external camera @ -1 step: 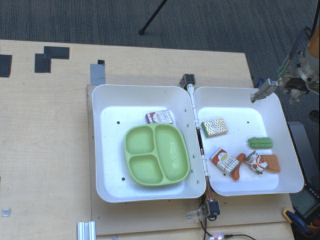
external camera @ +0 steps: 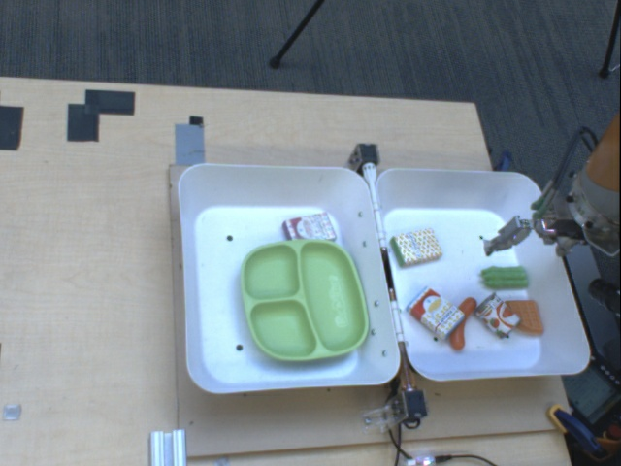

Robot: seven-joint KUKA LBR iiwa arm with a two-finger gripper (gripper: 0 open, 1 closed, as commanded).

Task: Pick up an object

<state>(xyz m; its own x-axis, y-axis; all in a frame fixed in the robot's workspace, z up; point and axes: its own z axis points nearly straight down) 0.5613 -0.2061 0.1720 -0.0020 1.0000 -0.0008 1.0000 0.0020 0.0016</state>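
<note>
2 white bins on bench. Left bin: green 3-compartment plate, small red-white packet touching its top rim. Right bin: dotted box, red-white carton, orange packet, green piece, orange stick. Gripper over right bin's right side above green piece, nothing visibly held; how far it's open, can't tell.

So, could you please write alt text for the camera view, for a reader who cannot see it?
A gripper hangs over the right bin, above a green item and small food packets. The left bin holds a green divided plate and a small packet.
</note>
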